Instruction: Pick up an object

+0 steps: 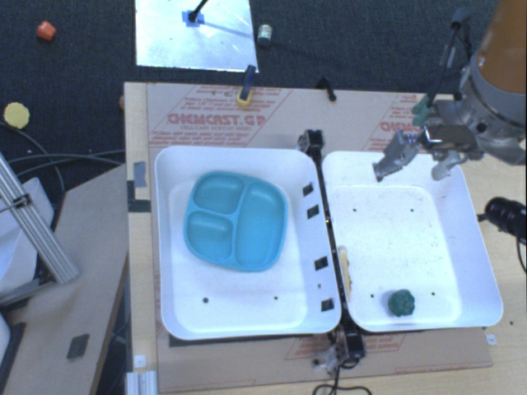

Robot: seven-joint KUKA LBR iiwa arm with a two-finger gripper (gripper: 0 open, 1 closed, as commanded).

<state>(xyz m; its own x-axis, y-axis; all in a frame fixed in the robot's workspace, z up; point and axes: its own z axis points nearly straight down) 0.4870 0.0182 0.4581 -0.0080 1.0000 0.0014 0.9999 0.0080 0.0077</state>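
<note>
Pincer: fingers spread wide, nothing between them, hanging over far edge of right bin, touching no object. One finger angled toward divider, other just beside it on arm side.

Dark green lump: roundish, no clear long axis or heading; resting on floor of right bin, near front corner, well apart from pincer.

Blue divided plate: lying flat in left bin, three compartments upward.

Small pale strip: by divider inside right bin.
</note>
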